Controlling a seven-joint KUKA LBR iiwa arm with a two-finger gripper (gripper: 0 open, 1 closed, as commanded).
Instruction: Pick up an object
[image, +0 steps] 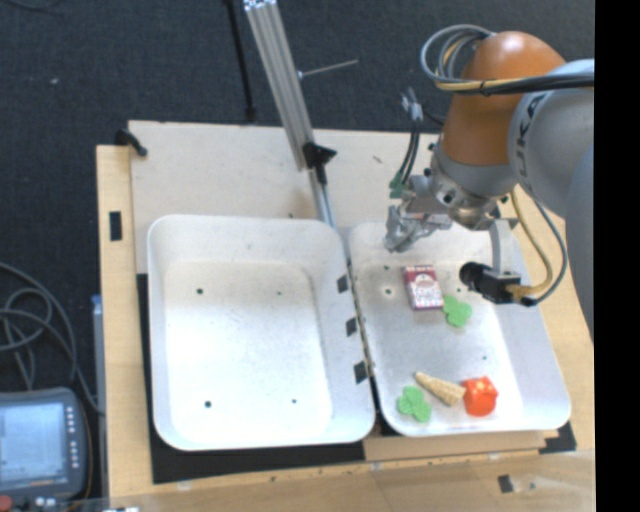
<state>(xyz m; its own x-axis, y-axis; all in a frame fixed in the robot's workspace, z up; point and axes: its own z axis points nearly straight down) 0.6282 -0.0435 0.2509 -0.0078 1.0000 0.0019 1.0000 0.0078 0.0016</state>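
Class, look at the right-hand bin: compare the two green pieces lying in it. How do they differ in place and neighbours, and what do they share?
The upper green piece lies mid-bin, just right of the small red-and-white box; the lower green piece lies near the bin's front rim. The upper one sits close to the box, apart from the cone; the lower one sits beside the tip of the tan cone. Both are small, flat-looking, lobed and the same green.

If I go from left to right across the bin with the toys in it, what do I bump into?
Green piece near the front → pink box → tan cone → green piece further back → red toy. All lie in the right bin.
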